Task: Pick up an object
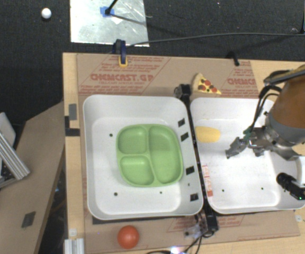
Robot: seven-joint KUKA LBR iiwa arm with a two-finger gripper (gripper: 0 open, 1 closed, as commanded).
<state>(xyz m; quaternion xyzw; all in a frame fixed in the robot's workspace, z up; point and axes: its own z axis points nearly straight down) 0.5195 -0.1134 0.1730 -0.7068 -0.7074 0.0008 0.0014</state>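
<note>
Nothing is picked up yet. The yellow object (207, 135) lies at the right bin's (248, 202) left side, apart from the tool (236, 148), which hangs nearby, seemingly empty; its opening I cannot tell.

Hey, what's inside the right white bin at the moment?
In the right bin a yellow object lies near its left wall, and the gripper hangs over the middle. The arm covers the bin's far right part, so anything there is hidden.
</note>
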